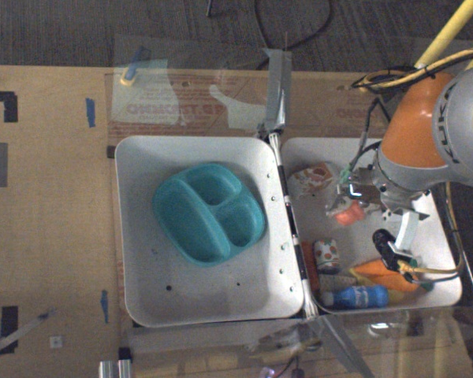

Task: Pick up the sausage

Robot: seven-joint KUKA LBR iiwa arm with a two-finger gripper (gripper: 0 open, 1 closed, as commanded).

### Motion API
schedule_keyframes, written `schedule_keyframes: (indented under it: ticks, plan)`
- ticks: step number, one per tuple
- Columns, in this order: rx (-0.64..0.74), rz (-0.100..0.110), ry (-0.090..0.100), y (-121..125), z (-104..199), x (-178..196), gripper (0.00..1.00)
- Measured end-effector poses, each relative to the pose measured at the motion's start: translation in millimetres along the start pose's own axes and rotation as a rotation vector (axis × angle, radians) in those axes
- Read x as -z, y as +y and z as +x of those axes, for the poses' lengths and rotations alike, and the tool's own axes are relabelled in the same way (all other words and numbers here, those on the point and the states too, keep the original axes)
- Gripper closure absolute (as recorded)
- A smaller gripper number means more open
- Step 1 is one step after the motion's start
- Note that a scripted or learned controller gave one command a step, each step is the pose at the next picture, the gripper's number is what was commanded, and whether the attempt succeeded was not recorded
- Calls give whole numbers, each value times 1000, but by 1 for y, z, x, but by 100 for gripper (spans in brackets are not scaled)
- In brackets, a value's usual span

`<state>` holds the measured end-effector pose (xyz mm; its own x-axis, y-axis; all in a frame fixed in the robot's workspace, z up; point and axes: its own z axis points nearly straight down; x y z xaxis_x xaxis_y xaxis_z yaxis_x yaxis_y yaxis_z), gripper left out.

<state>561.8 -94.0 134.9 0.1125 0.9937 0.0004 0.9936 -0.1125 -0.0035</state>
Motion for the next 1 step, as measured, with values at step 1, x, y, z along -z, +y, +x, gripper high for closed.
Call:
schedule_keyframes:
  ticks: [1]
  plan:
    - [-1, -2, -1, 1, -1, 10, 100]
